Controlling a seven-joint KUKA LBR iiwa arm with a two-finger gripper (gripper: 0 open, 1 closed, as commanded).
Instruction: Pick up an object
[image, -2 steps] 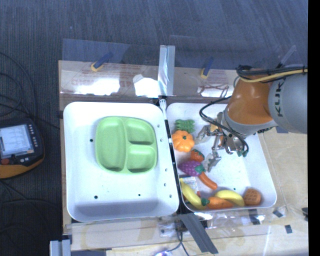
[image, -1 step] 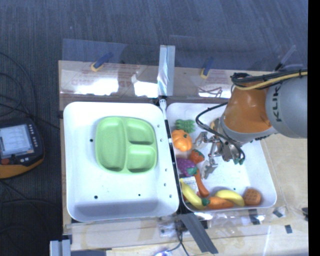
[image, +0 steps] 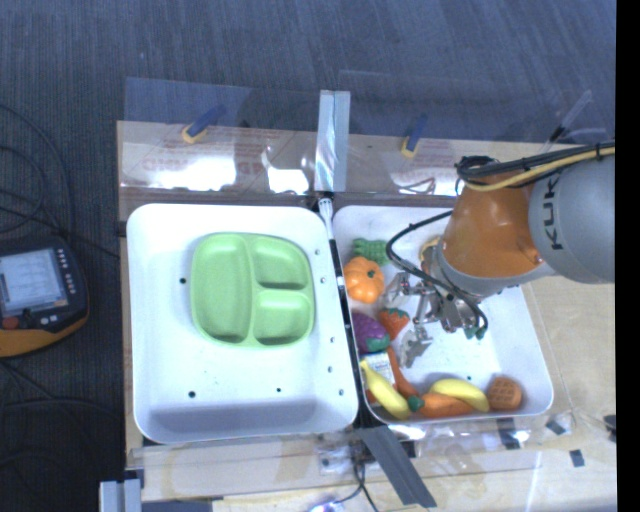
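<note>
- I'm hanging over the right bin (image: 530, 345), jaws (image: 415, 335) down among the toy food; honestly can't tell whether they're spread or clenched.
- Nothing is visibly sitting between them.
- Closest candidates: strawberry (image: 393, 320) just beside me, carrot (image: 403, 378) below, orange pumpkin (image: 364, 281) up-left.
- I'm thinking: center on one piece, drop straight down, avoid nudging the bananas (image: 458, 390) or the bin wall.

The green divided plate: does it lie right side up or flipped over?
Right side up. The green divided plate in the left bin shows its three hollow compartments facing upward.
</note>
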